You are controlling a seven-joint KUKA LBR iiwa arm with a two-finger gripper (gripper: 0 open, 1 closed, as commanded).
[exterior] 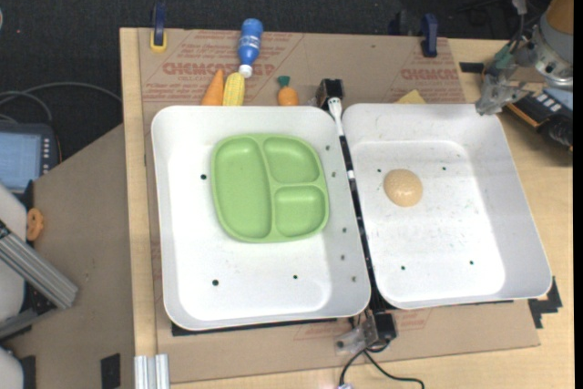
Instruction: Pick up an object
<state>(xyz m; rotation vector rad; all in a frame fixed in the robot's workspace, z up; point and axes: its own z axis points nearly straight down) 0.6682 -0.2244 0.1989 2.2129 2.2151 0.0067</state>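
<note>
Beige round object (403,188) is seen lying loose near the middle of the right bin (510,196). Green divided plate (270,188) is placed in the left bin (182,223). End effector (499,87) is positioned beyond the right bin's far right corner; grip state cannot be told.

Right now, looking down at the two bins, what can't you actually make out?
- Gripper, camera view: small and blurred at the right bin's far corner; whether the jaws are open or shut can't be told.
- Arm: cut off by the right edge.
- Beige round object in the right bin: too featureless to identify.
- Toys behind the left bin, beside the blue bottle: lower parts hidden by the bin's rim.
</note>
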